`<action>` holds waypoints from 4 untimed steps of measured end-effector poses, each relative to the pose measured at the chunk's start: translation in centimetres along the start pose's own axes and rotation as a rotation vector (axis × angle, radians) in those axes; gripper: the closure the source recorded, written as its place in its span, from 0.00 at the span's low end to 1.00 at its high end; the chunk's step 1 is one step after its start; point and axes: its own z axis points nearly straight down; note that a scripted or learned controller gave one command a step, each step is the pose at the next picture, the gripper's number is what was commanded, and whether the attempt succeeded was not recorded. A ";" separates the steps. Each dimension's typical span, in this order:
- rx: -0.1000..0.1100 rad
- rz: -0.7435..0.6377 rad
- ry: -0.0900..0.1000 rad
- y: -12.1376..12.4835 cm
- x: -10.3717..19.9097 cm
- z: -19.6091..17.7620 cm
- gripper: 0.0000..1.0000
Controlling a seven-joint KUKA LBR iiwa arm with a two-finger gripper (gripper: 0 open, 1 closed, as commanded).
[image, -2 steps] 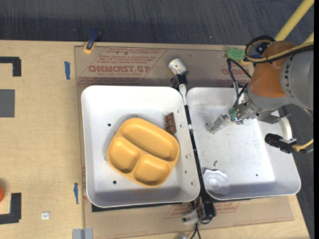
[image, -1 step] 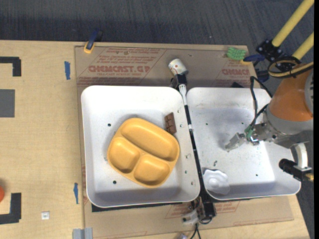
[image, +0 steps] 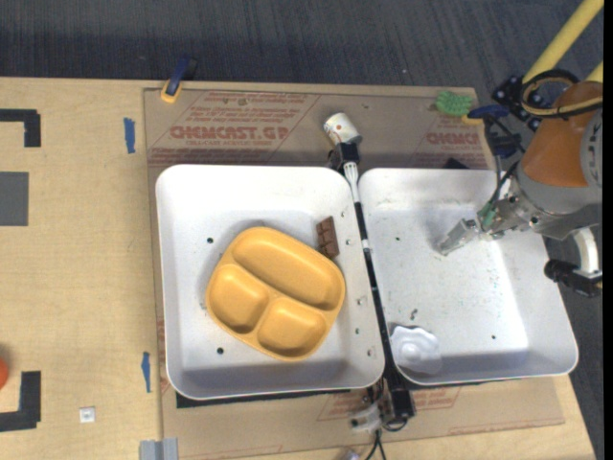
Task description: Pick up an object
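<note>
Claw (image: 458,238) hangs over the upper middle of the right bin (image: 536,348), slanting down and left from the orange-banded arm (image: 560,161). Whether it is released or clenched I cannot tell from this angle; nothing shows in its grip.

Nearest to it is a small clear or whitish plastic piece (image: 414,345) lying on the same bin's floor at the lower left corner, below and somewhat left of the claw, well apart. It looks crumpled and glossy, hard to make out against the white, and probably thin and slippery.

Further left, across the divider in the left bin (image: 182,257), lies a yellow tray (image: 276,291) with three hollows, its long axis running from upper left to lower right, flat on the floor. A small brown block (image: 327,238) sits just beside its upper right edge, close to the bin wall.

The plastic piece seems the shorter reach; the tray is broad and smooth, likely awkward to pinch except at its rim.
</note>
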 end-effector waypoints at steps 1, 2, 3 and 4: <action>0.001 0.148 -0.008 3.7 4.3 -3.3 0.00; 0.003 0.691 -0.007 -2.3 5.3 0.1 0.00; 0.006 0.438 0.020 -0.3 0.4 0.0 0.00; 0.003 0.335 -0.007 1.4 2.3 0.1 0.00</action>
